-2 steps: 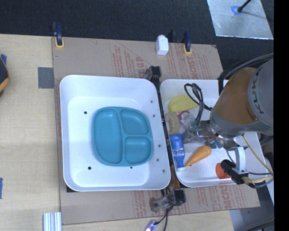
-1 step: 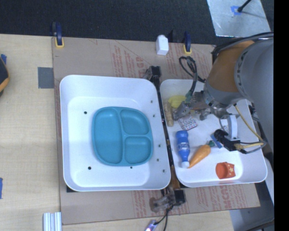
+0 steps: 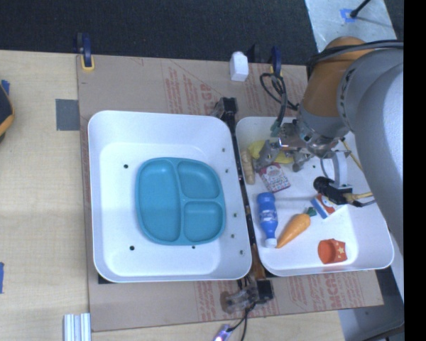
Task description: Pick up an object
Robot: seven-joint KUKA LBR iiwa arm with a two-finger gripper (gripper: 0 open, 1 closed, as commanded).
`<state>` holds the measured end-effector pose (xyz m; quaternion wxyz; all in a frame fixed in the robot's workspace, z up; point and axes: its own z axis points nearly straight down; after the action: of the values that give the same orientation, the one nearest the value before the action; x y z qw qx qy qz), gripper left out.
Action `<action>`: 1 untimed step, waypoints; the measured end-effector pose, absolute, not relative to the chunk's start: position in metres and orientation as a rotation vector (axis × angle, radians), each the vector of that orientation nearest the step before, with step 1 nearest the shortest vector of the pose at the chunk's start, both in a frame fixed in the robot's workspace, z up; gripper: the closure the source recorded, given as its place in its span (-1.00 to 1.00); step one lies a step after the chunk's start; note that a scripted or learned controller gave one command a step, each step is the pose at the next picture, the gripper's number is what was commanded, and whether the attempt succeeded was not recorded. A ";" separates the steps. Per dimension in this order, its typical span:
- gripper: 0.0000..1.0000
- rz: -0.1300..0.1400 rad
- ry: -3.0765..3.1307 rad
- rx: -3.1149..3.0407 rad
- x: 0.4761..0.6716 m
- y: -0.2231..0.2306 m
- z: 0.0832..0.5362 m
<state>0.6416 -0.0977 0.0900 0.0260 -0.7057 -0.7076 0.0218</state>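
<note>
Nearest the camera in the right bin [image 3: 305,265] lay the red block [image 3: 331,251]. Just beyond it was the carrot [image 3: 293,230], slanted, with its thin tip pointing toward the near end of the blue bottle [image 3: 268,217]. That bottle lay with its long axis running near to far along the bin's left wall. My gripper [image 3: 282,153] hung over the far end of the same bin, well apart from all three. Whether it was wide or narrow I could not tell, because my own wrist covered it from above.

What my next move turned on, as I judged it, was the yellow piece [image 3: 258,150]. It lay just beside my gripper on the side toward the left bin [image 3: 113,155]. It possibly ran on under me, though the view there was too cluttered to be sure. The patterned packet [image 3: 275,180] lay flat just on the camera side of me. A pale wooden stick [image 3: 247,168] lay against the bin's left wall, its long axis also near to far. With only one arm, there was no choice of hand.

By count there were two bins. The left bin held one blue divided plate [image 3: 181,199] with three compartments, and nothing else. The right bin held one red block, one carrot, one bottle, one packet, one stick, one yellow piece, and one small many-coloured toy [image 3: 319,209] between the carrot and the bin's right side.
</note>
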 end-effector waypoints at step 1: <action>-1.00 0.071 -2.186 -2.177 0.644 -0.099 0.090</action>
<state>0.6436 -0.0990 0.0898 0.0279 -0.7053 -0.7080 0.0229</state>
